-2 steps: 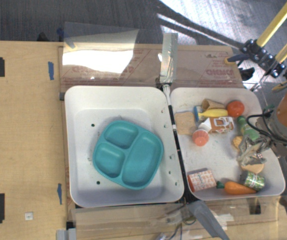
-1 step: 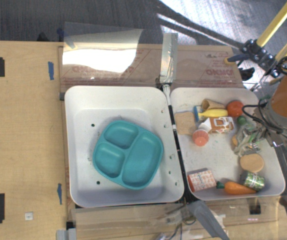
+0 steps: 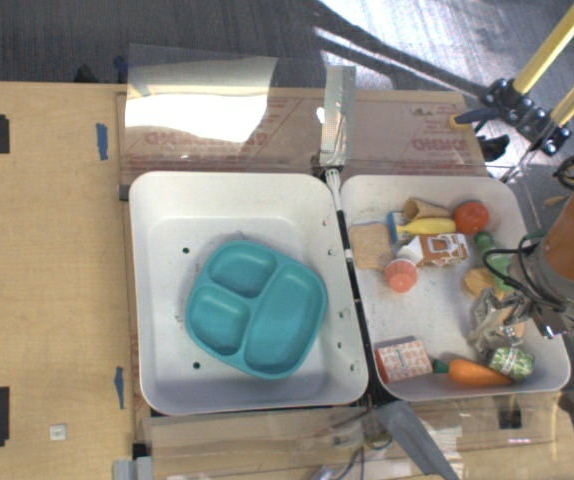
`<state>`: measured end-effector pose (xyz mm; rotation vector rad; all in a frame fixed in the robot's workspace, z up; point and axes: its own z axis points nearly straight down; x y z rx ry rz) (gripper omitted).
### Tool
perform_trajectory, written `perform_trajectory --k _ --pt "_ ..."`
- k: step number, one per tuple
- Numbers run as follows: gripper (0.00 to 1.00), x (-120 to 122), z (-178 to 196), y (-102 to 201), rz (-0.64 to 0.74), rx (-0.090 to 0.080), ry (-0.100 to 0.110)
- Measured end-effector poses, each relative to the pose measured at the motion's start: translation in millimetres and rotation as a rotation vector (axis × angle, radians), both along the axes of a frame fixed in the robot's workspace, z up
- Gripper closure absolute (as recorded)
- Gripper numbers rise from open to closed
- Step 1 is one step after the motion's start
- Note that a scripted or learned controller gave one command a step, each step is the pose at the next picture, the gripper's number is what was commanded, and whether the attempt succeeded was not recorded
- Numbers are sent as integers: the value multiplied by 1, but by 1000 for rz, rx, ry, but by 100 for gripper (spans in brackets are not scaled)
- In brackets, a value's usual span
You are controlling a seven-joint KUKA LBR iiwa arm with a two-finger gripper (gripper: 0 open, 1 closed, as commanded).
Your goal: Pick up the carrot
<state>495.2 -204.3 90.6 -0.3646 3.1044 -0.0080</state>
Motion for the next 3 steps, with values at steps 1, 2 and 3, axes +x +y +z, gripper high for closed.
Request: perform_trajectory --k 1,2,3 --pt "100 90 -1 -18 -172 4 2" --pt "100 42 -1 -13 -147 4 6" --pt "100 85 -3 -12 -564 2 77"
